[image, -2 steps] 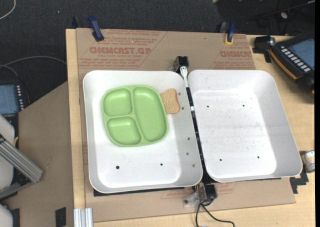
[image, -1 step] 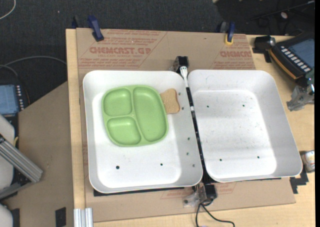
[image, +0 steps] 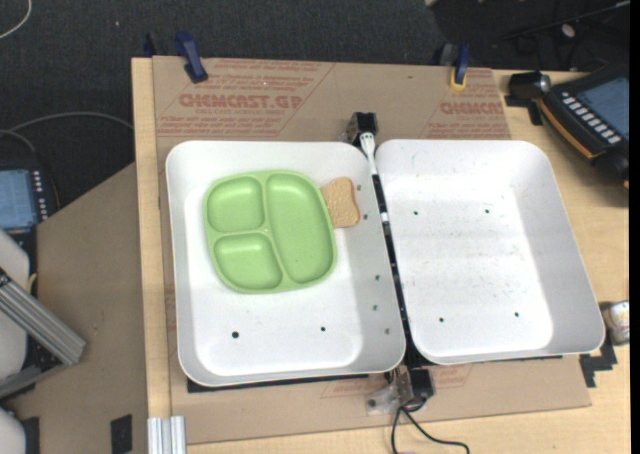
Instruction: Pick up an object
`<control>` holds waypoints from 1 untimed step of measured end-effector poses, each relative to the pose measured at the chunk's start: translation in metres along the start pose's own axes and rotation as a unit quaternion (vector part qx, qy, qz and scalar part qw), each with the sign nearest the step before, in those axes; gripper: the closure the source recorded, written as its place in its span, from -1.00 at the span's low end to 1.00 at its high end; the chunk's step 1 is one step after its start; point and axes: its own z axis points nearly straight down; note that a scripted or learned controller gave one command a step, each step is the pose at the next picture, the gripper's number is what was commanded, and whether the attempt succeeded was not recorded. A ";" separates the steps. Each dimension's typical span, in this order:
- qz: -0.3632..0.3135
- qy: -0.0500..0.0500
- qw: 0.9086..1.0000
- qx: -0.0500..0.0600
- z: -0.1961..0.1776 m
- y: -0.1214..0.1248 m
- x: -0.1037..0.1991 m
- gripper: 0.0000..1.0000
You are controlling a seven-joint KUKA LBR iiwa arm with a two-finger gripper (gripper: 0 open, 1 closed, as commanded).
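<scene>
Tool: its state cannot be told from this view.

Left bin (image: 195,322), a shallow white tray in the left-centre of the frame, carries a green divided plate (image: 268,232) with three compartments, one long on the right and two smaller on the left. The plate lies in the upper half of the bin. A tan, toast-like slice (image: 343,202) lies flat just right of the plate, touching or slightly overlapping its upper right rim, near the wall that the bin shares with its neighbour.

Right bin (image: 480,242), also white, sits edge to edge with the left bin; its floor shows dark specks and a few small holes.

Both bins rest on a brown board (image: 250,92) printed in red, which covers the counter. A blue clamp (image: 190,57) grips the board's upper left edge, and a second clamp (image: 459,65) the upper right. A handheld control unit (image: 590,112) with a screen lies at the right edge of the frame. Cables (image: 415,422) trail from the lower centre.
</scene>
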 end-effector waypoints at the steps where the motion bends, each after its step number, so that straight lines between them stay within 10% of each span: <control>1: 0.001 0.005 1.000 0.013 0.107 -0.010 0.024 1.00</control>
